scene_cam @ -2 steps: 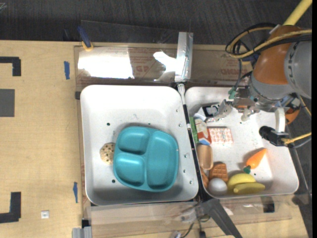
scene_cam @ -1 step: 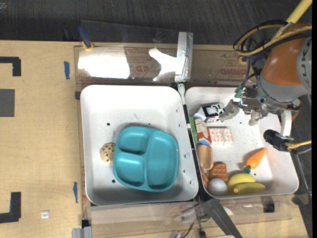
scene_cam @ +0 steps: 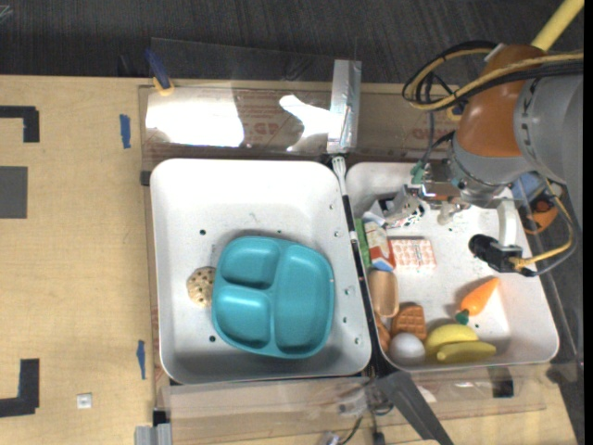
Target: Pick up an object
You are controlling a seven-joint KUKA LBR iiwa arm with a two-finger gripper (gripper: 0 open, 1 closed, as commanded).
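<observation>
The nearest candidate I see is the small red-and-white packet (scene_cam: 410,254) in the right bin (scene_cam: 537,336), just below my end effector (scene_cam: 422,202), which hangs over the bin's upper left part; I cannot tell its state. I judge this is the approach step. Next, I must lower onto one object, avoiding the crowded carrot (scene_cam: 479,297) and banana (scene_cam: 459,341).
</observation>
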